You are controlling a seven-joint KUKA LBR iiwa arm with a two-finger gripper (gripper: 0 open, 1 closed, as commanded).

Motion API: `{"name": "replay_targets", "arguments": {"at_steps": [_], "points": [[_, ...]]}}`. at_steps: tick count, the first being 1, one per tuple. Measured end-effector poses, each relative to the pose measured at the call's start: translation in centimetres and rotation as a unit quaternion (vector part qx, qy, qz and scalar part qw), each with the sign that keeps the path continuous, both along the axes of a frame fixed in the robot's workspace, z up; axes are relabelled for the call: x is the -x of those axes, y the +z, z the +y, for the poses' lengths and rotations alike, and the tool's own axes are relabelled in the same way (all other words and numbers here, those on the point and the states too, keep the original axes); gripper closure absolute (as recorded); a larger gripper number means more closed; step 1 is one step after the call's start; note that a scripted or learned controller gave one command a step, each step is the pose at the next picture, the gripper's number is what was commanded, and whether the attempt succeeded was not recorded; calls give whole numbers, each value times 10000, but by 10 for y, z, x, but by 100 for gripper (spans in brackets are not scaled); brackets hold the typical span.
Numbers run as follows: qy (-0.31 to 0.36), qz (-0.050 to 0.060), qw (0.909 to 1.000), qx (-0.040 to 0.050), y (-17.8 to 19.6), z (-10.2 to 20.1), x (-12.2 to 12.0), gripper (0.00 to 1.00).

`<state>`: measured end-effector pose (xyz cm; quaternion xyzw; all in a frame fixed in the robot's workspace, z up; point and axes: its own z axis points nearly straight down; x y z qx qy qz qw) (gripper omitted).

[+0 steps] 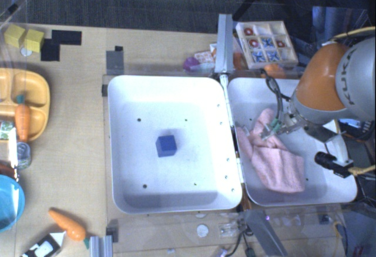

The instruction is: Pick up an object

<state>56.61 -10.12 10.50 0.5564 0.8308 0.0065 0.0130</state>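
Note:
A small blue cube (pixel 166 145) rests near the middle of the left white bin (pixel 123 97). A crumpled pink cloth (pixel 274 159) lies in the right white bin (pixel 247 94), spreading from its left wall toward the front. My gripper (pixel 271 129) reaches in from the right and is down at the upper edge of the pink cloth, touching or just above it. The grey arm with its orange band (pixel 320 83) hangs over the right bin's far right side and hides that part of the bin.
On the bench at the left stand a yellow tray (pixel 32 88) with a carrot, yellow and black blocks (pixel 41 43) and a blue bowl (pixel 9 203). Another carrot (pixel 67 223) lies at the front left. A tic-tac-toe board (pixel 266 43) sits behind the right bin.

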Motion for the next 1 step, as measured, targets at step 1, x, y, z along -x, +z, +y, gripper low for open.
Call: {"name": "replay_targets", "arguments": {"at_steps": [1], "points": [[264,82,9996,-8,169,43,-70,100]]}}
